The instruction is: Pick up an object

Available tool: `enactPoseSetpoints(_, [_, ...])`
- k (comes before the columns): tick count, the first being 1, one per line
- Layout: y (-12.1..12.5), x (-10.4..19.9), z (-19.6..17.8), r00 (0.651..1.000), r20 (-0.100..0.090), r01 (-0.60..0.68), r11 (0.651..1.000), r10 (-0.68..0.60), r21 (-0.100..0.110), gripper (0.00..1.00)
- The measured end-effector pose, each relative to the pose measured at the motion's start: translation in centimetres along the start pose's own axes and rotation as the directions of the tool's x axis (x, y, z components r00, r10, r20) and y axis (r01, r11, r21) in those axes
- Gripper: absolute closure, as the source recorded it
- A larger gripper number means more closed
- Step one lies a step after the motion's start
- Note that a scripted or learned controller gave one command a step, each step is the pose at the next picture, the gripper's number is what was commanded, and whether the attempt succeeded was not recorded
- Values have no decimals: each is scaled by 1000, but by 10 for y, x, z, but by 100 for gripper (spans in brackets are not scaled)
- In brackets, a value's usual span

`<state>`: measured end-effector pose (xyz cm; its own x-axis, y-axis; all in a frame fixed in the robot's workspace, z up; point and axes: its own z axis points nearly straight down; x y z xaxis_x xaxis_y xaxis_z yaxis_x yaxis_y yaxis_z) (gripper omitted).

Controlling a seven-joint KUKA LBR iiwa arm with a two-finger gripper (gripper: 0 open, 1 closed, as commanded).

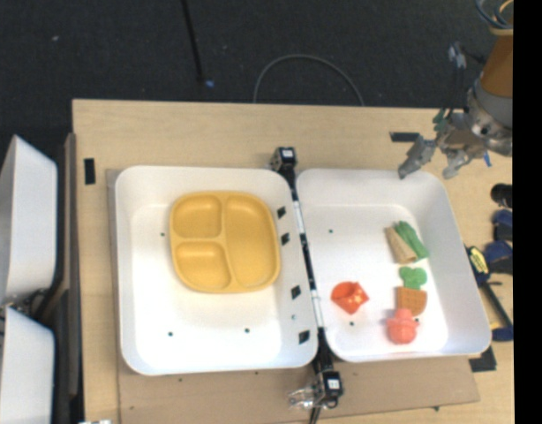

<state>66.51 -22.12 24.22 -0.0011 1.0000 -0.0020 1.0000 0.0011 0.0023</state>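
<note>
The right bin (359, 193) holds several small objects. A red crumpled piece (349, 296) lies near its middle front. Along the right side lie a tan and green wedge (405, 241), a green piece (413, 277), an orange-brown block (411, 300) and a pink lump (401, 328). My gripper (432, 162) hangs above the bin's far right corner, well behind these objects. Its two fingers (412, 162) are spread apart, open, with nothing between them.
A yellow divided plate (224, 240) lies in the left bin (143, 325). A black divider with clips (299, 246) runs between the bins. Blue and black clamps (499, 254) sit at the bench's right edge. White boxes (24, 228) stand at the far left.
</note>
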Motion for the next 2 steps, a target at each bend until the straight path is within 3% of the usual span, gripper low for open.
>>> enactPoseSetpoints(2, [6, -5, 87, 1000, 0, 0, 1000, 0, 4, 0])
